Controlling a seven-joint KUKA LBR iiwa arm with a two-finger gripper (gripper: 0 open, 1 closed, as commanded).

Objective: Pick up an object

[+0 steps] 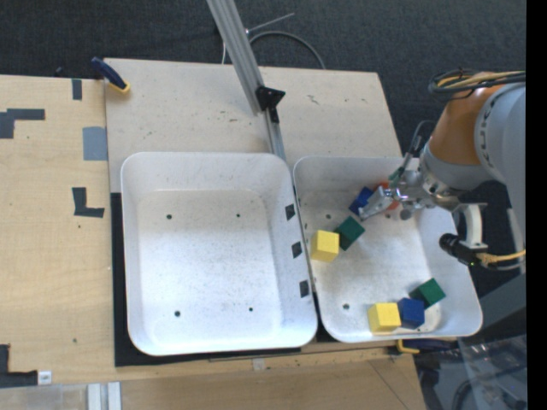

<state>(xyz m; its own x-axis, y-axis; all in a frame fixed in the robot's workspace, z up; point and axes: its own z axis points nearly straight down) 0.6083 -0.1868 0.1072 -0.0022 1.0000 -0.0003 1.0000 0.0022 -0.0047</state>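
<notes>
Blue block [362,200] sits at the tip of the gripper [382,196], upper middle of the right bin [453,267]. Block looks tilted, dark blue, small, partly covered by the metal of the gripper. Cannot tell whether the fingers are apart or closed on it; the tip is too small and cluttered, with a red and green speck at the wrist side.

Gripper points left in the frame, low over the bin floor. Behind it the wrist is grey metal, then the orange band [453,135], then the grey arm [504,135] entering from the right edge, upper right of the frame. A black hose and yellow cable hang by the arm on the right.

Green block [349,231] lies just below and left of the blue block, near it, tilted. Yellow block [326,244] is touching or just beside the green one, to its lower left, near the bin's left wall.

Lower right of the right bin: a second yellow block [385,316], a second blue block [411,312] just beside it, and a second green block [430,292] up and right of those.

Left bin [145,178] is white with dark specks. A grey metal bar [235,37] runs from the top of the frame down to between the bins.
</notes>
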